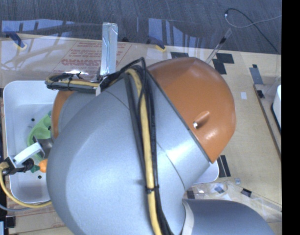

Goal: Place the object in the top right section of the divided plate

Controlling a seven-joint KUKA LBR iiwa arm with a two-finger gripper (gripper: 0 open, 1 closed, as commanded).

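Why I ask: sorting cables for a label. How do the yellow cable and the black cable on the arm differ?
The yellow cable is pale and looks thicker; the black cable is dark and looks thinner. The yellow one lies right of the black one over the grey shell. Both run together down the arm.

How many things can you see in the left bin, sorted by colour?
The arm covers most of the left bin, so this counts only what shows beside it.
Green: 1, a green item
Orange: 1, a small orange piece
Total: 2
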